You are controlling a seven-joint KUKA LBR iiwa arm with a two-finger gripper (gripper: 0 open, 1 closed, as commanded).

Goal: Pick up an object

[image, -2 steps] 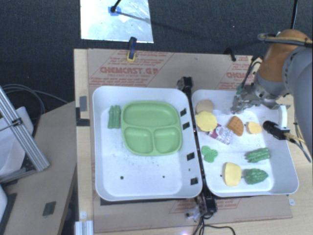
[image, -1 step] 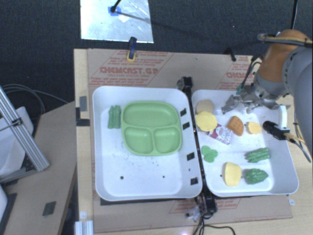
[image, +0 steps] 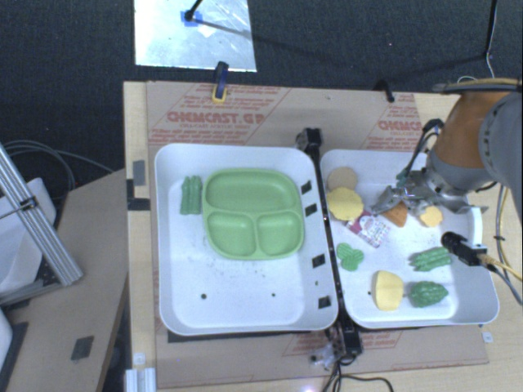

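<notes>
My gripper [image: 391, 200] is low over the upper middle of the right bin [image: 482, 300]. An orange piece [image: 398, 216] lies right under it, touching or nearly touching. A small yellow piece [image: 431, 216] sits just to its right. A pink and white packet [image: 370, 229] lies just below-left of the gripper. A yellow round piece [image: 345, 203] and a tan round piece [image: 342, 178] lie to its left. Further down are a green leafy piece [image: 350, 257], green pods [image: 431, 258], a yellow lump [image: 389, 289] and a dark green lump [image: 427, 293].
The left bin [image: 176, 300] holds a green divided plate [image: 252, 213] and a bundle of green beans [image: 191, 194] at its left. The arm's orange band [image: 466, 133] hangs over the right bin's upper right corner. The bin walls meet at the middle.
</notes>
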